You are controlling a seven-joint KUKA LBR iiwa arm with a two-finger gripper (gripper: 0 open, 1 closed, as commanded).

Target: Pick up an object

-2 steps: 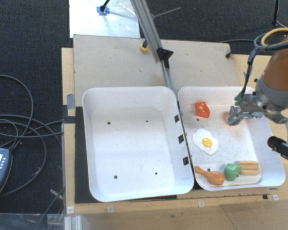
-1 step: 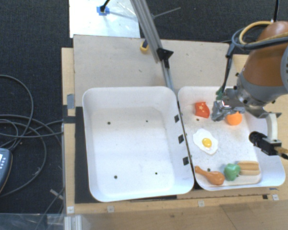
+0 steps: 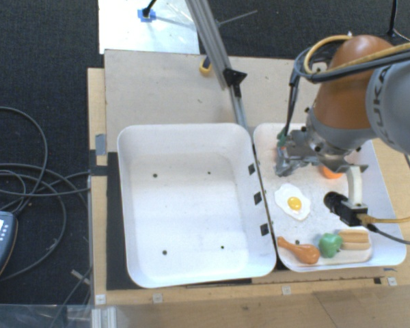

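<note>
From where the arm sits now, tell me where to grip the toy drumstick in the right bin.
Grip the drumstick across its narrow bone end, probably from straight above. It lies flat near the right bin's front rim, thick end right beside the green toy; the thin end points left with free floor around it, leaving the claw room.

Glossy white plastic bins point(image 3: 133, 203)

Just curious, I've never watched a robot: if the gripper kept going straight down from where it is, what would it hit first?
Probably the bare white floor of the right bin, just above the fried egg. The gripper hangs over that spot, though depth is hard to judge.
</note>
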